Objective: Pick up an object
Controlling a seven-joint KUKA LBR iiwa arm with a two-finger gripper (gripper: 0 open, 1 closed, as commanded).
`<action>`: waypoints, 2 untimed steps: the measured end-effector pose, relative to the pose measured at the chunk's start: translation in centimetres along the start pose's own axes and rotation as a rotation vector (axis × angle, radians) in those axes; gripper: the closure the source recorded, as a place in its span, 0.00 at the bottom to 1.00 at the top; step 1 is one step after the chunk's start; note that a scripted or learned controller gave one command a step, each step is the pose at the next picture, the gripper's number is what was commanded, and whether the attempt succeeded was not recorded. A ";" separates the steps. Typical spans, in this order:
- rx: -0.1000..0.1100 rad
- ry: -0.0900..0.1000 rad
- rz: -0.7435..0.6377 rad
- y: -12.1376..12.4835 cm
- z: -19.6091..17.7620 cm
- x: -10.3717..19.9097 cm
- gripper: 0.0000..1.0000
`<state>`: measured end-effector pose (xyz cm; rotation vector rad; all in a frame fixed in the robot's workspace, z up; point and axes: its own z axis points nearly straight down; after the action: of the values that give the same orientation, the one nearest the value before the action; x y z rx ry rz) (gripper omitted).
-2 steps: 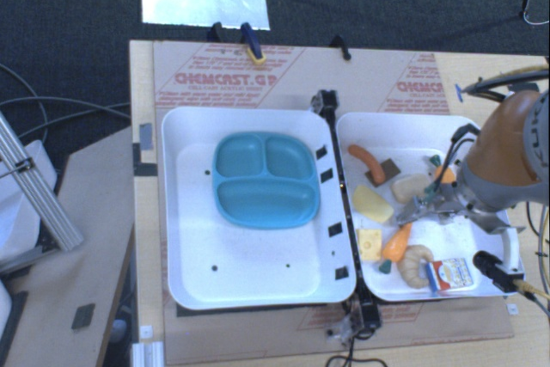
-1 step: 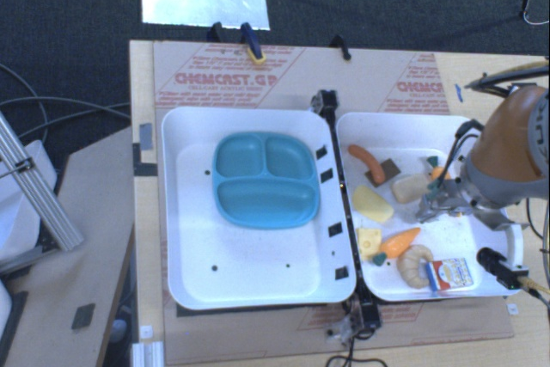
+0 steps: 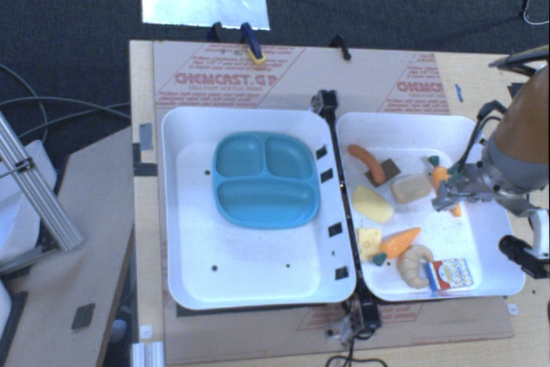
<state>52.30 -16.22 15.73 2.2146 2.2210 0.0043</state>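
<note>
So from the overhead camera you've got the two white bins side by side on the bench. The left bin has a blue divided plate sitting a bit toward 12 o'clock of its middle, three compartments.

The right bin is where all the stuff is. Going round it: an orange sausage-looking piece up at about 10 o'clock, with a small dark brown block touching its lower end. Just at 3 o'clock of that block is a beige chunk, maybe bread, hard to say at this resolution. Below those sits a pale yellow lemon-ish thing, then a little cheese wedge at 7 o'clock near the bin's left wall. A carrot lies just beside the cheese, tilted, and right under it at 6 o'clock there's a tan curled pastry thing with a small red, white and blue packet touching it on the 3 o'clock side.

The arm comes in from 3 o'clock, and the gripper is down over the right bin, around its 2 o'clock area, right by a small orange bit and a tiny teal piece. Honestly can't tell how the gripper is set, or if it's got anything; too small and blurry there.
</note>
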 end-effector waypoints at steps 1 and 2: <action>-0.003 0.000 -0.002 0.2 -6.1 0.7 1.00; 0.003 0.001 -0.001 0.3 -6.7 0.7 1.00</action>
<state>52.59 -15.48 22.46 2.2151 2.2242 0.0026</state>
